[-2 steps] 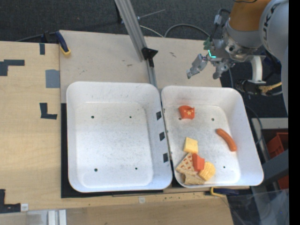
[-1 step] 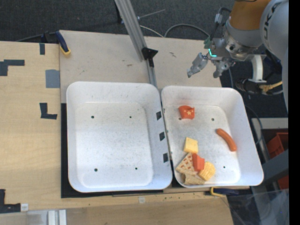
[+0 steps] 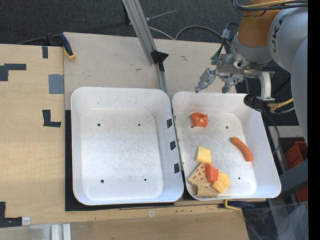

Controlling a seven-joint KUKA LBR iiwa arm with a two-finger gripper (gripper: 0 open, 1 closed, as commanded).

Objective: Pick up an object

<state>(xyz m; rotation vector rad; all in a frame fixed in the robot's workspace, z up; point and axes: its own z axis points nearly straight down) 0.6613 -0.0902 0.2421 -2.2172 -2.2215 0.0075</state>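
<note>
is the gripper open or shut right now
Open: the gripper hovers above the right bin's back rim, its two fingers spread apart with nothing between them.

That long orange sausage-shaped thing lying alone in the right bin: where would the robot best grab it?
Probably across the middle of the long orange sausage-shaped piece, coming straight down. It lies flat and slanted, with bare floor of the right white bin on both long sides, so the fingers should close across its narrow width.

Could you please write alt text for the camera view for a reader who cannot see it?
The gripper hangs open above the far rim of the right bin, which holds a red piece, an orange sausage and a heap of yellow and tan pieces.
</note>
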